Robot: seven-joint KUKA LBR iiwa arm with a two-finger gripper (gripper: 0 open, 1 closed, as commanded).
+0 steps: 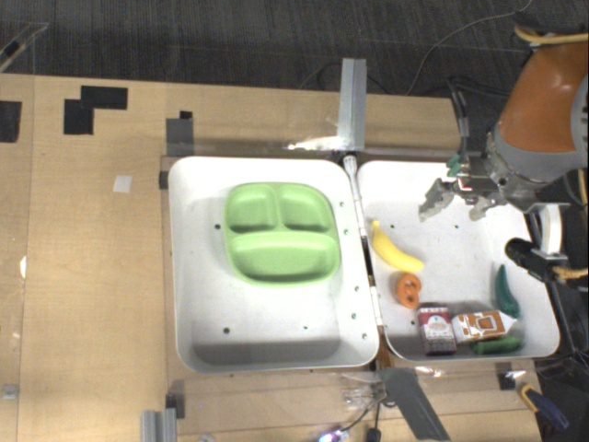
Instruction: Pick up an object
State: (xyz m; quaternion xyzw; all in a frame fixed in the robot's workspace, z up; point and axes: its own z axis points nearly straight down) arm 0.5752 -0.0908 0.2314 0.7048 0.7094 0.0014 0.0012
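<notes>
My gripper [456, 204] hangs over the back part of the right bin [440, 175], its fingers [432, 203] spread open with nothing between them. In front of it and to the left lies a yellow banana [395, 251], with a small orange fruit [409, 288] just nearer. Along the bin's front wall sit a dark red box [435, 329] and an orange and white box [480, 324]. A dark green vegetable [506, 294] lies by the right wall, and another green one [498, 345] rests at the front edge.
The left bin [193, 274] holds a light green divided plate [281, 230]. A metal post [352, 99] stands behind the seam between the two bins. Bare white floor shows in the middle of the right bin under the gripper.
</notes>
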